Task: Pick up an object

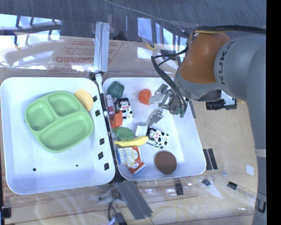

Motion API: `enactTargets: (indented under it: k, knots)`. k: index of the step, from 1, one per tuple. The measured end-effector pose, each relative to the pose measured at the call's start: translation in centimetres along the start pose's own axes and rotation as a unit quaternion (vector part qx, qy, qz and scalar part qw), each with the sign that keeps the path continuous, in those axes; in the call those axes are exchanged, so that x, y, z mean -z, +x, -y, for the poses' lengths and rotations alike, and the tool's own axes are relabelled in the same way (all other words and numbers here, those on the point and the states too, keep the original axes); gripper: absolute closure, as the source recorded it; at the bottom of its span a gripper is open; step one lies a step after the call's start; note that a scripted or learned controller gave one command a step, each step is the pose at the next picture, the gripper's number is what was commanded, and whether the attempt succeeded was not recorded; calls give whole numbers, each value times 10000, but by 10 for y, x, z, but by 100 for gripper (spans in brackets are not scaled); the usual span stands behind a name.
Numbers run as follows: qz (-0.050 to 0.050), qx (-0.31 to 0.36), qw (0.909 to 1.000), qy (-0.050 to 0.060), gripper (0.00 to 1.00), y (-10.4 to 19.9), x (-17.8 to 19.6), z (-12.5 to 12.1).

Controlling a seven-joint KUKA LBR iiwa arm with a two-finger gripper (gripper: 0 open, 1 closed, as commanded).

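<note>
Two white bins [18, 172] sit on the counter; one green plate [60, 120], two cow-print cartons [157, 137], gripper [160, 108] open, holding nothing

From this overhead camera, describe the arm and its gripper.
The arm is grey and rounded, with an orange band and dark "KUKA" lettering. Black cables loop around the wrist. The gripper is metallic grey, with slim fingers.
</note>
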State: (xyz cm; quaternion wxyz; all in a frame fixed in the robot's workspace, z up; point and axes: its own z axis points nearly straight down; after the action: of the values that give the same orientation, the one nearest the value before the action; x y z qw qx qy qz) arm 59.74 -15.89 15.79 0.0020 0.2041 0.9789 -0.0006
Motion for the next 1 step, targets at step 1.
enactTargets:
  k: [1]
  knots:
    - [-27, 879, 9961, -4, 0, 58, -67, 2]
